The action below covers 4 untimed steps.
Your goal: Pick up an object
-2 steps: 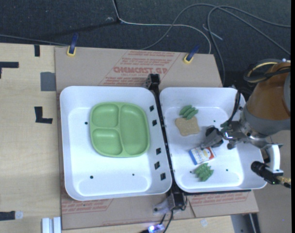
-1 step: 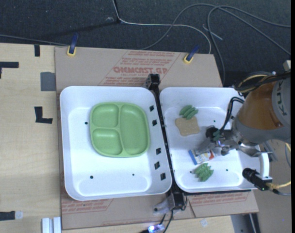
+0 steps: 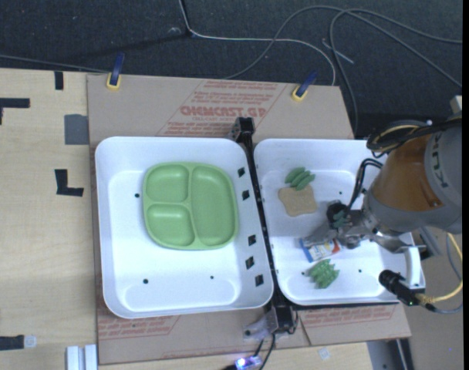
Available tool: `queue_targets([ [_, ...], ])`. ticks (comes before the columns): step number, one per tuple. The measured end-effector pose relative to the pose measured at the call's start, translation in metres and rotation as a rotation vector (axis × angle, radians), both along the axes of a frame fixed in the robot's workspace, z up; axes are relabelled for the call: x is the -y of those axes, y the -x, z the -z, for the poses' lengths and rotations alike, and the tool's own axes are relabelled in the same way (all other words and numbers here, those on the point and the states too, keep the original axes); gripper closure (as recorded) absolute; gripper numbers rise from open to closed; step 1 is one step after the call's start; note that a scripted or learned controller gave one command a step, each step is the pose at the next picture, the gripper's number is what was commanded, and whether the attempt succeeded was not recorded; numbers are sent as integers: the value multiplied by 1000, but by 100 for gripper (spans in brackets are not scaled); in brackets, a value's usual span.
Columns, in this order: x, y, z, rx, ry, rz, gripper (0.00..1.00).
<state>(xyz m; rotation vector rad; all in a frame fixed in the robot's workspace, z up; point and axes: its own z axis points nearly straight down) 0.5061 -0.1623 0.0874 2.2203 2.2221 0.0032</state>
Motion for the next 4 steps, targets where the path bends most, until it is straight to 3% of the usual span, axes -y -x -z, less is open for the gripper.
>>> queue_targets([
  [1, 0, -3, -14, 8, 1, 0, 100],
  [4, -6, -5, -172, 4, 3, -1, 100],
])
